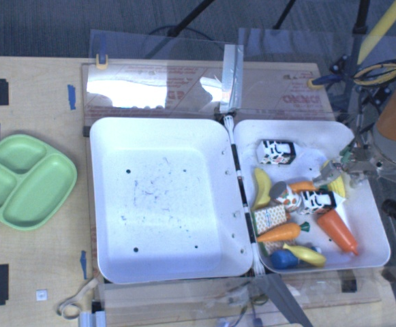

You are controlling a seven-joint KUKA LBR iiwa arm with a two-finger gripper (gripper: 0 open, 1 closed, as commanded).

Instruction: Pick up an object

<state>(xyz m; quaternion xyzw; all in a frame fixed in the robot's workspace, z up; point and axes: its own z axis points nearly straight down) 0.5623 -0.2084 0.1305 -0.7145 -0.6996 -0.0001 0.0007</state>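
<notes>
The hand hangs low over the right bin's far-right edge; its grip state can't be told.

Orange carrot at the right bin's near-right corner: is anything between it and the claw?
Yes. A black-and-white toy lies just above the orange carrot, between it and the claw hovering at the right bin's right side.

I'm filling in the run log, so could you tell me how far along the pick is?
Early stage. Done: the gripper has reached the right bin, low over the toy pile near the orange carrot. In hand: nothing visibly held. Left: grasp and lift one object.
</notes>
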